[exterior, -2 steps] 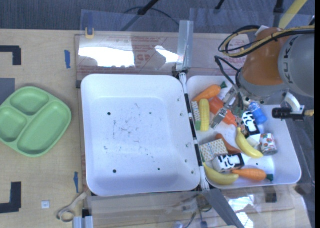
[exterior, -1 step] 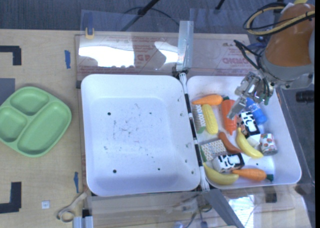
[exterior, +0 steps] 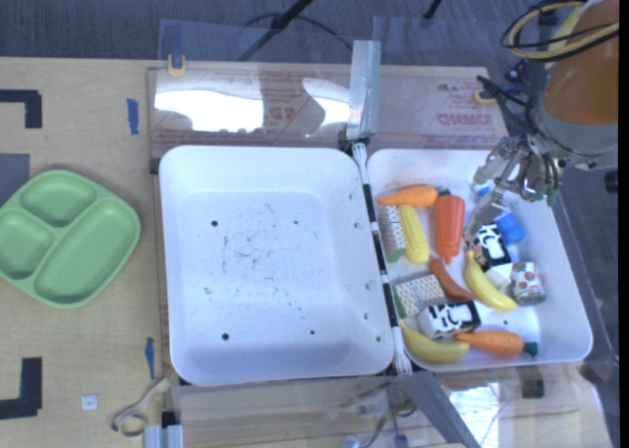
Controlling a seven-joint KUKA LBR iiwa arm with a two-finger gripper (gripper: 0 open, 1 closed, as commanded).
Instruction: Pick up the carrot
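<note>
Claw (exterior: 518, 173) hangs over the right bin's (exterior: 568, 269) upper right, finger state can't be told; nearest carrot (exterior: 449, 223) lies just to its left among toy food, long axis running top-to-bottom, near the divider.

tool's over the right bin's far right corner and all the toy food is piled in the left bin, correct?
Not quite. The camera view shows the toy food, including the carrot and corn, piled in the right bin, not the left bin. The rest holds: the tool is over the right bin's far right corner.
</note>
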